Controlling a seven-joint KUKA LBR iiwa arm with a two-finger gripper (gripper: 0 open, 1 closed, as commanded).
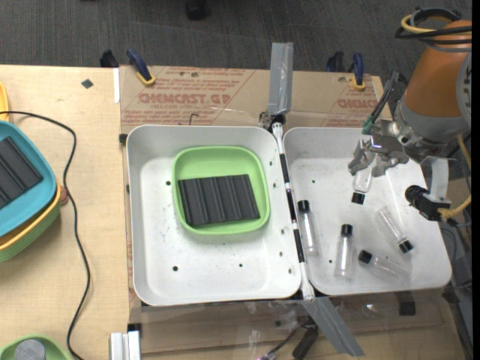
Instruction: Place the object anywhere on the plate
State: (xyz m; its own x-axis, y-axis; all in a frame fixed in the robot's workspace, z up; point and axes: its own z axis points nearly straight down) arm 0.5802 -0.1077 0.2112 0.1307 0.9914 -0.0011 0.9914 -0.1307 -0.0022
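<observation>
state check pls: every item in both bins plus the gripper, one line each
Green plate: in left bin, flat, carrying only a black ribbed insert.
Gripper: over right bin, a capped vial between its fingers, raised.
Four other vials: lying loose in right bin, capped, e.g. one by the divider.

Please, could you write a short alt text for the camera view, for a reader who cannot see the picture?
The gripper hangs over the right bin with a clear vial between its fingers. Four more black-capped vials lie in that bin, and the left bin holds a green plate with a dark ribbed insert.
</observation>
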